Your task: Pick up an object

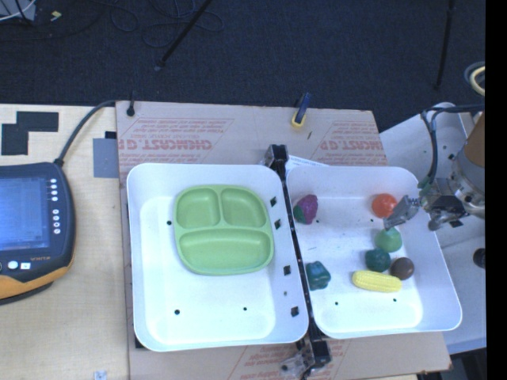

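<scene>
Yellow corn cob (376,281) lowest in right bin (428,311), below gripper (420,213), gripper's fingers spread, gripping nothing, orange ball (383,204) just left, green ball (388,239) beneath.

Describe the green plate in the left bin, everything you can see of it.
The plate is light green, looks like matte plastic, and is roughly oval with rounded corners. Raised ridges split it into three compartments: two smaller ones at the far side and one wide one at the near side. It lies flat and upright on the left bin's floor, toward its far right part. Nothing sits in it.
</scene>
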Available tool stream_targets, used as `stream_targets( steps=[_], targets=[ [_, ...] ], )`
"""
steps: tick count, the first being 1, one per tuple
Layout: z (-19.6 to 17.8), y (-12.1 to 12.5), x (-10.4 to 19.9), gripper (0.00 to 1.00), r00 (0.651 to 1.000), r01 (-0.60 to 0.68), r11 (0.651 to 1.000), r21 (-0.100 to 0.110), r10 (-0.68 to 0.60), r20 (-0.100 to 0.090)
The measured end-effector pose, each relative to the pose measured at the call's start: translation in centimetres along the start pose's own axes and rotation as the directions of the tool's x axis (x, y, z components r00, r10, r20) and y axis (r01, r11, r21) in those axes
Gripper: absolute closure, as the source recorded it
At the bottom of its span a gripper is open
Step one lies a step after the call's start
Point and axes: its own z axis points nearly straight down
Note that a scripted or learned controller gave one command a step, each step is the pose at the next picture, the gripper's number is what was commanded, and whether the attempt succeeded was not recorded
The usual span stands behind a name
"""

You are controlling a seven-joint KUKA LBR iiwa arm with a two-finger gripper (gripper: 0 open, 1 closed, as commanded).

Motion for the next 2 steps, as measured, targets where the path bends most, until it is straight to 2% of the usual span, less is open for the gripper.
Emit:
stream_targets(
  steps=[1, 2],
  targets=[
    [-0.4, 0.1, -0.1, 0.00, 1.000, -0.003, 1.000, -0.007, 0.003, 0.001],
    [4.0, 0.4, -0.7, 0.00, 1.000, -0.001, 1.000, -0.008, 0.001, 0.002]
  ],
)
